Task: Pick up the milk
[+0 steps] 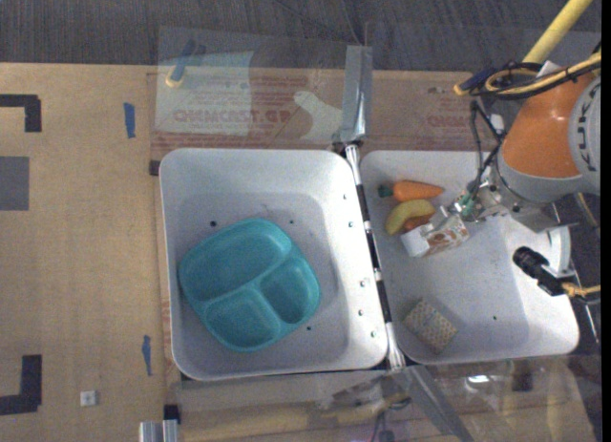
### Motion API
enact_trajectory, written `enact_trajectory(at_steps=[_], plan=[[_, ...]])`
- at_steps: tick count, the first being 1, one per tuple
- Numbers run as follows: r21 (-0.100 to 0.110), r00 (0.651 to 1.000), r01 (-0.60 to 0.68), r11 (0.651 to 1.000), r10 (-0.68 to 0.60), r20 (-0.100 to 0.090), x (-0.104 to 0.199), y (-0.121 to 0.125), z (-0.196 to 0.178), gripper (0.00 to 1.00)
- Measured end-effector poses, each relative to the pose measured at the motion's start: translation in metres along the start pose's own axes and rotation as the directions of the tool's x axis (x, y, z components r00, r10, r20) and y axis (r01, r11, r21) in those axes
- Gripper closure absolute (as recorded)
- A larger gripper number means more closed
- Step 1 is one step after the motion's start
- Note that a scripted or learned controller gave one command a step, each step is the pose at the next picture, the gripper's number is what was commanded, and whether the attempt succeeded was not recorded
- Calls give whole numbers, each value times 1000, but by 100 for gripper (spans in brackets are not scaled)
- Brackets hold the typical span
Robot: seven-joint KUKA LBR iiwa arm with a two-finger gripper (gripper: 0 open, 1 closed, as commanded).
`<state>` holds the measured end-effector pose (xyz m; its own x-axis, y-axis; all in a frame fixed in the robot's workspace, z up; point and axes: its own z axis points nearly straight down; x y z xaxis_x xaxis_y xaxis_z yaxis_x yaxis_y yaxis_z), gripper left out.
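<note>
The milk (437,237) is a small white carton with brown print, lying tilted in the right bin (535,330) near its upper left. It rests just below a yellow banana (409,214) and an orange carrot (417,189). My gripper (471,204) reaches in from the right and sits at the carton's upper right end, close over it. The wrist hides the contact point.
A tan cracker-like square (431,325) lies near the right bin's front. A teal divided plate (249,283) sits in the left bin (181,192). A black part with cables (537,271) hangs by the right bin's right side.
</note>
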<state>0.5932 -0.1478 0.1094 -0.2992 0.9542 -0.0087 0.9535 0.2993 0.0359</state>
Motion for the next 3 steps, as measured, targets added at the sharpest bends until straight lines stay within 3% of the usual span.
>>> enact_trajectory(at_steps=[1,2,3], plan=[[9,999,-36,999,36,6,11,26,11,0],[3,999,-36,999,35,9,10,28,-1,100],[3,999,-36,999,36,9,10,28,-1,0]])
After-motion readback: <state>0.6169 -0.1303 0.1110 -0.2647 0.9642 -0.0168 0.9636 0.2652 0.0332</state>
